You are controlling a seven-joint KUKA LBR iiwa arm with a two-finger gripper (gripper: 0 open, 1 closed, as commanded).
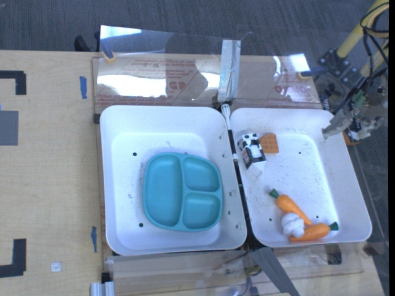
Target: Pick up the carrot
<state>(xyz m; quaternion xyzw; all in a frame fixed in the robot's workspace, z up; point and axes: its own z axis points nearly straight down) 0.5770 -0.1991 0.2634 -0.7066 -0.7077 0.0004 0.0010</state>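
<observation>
On your left, the desk [43, 184] shows bare tan board with black corner marks and bits of blue tape. Next comes the left bin [117, 128], holding a teal divided plate [182, 191] with three compartments, lying flat near its middle. Move right to the right bin [336, 184]: near its upper left sits a small black-and-white toy [250, 148], touching an orange waffle-like square [269, 143] just beside it. Lower down you'll find the carrot [289, 205], lying slantwise with its green top toward the upper left, by a white lump [293, 225] and a second carrot [313, 231] along the bottom wall. The gripper [353, 123] hangs at the bin's upper right rim, well apart from the carrot; you cannot tell how its jaws stand.
</observation>
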